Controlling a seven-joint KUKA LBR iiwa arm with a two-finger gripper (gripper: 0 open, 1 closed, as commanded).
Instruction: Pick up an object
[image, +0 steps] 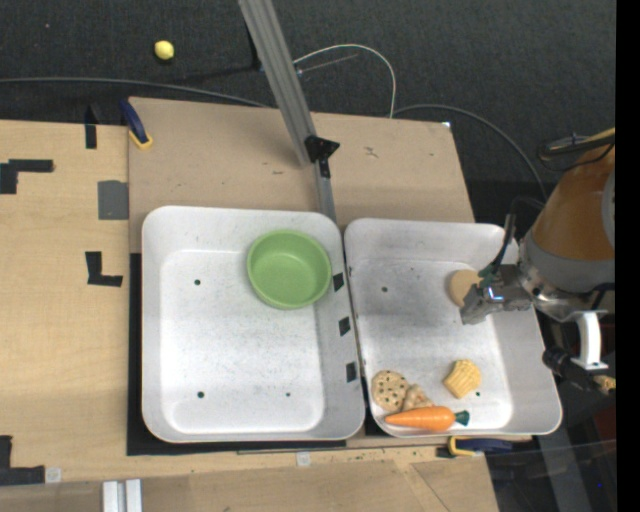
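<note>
Centre your tool (478, 303), whose finger state I cannot tell, squarely over the tan piece (461, 287) before closing.

Robotics lab test bench, plywood bench top (60, 260) with black tape markers (97, 268), two white bins (170, 300), loose cables (380, 70), metal camera pole (285, 85)
</note>
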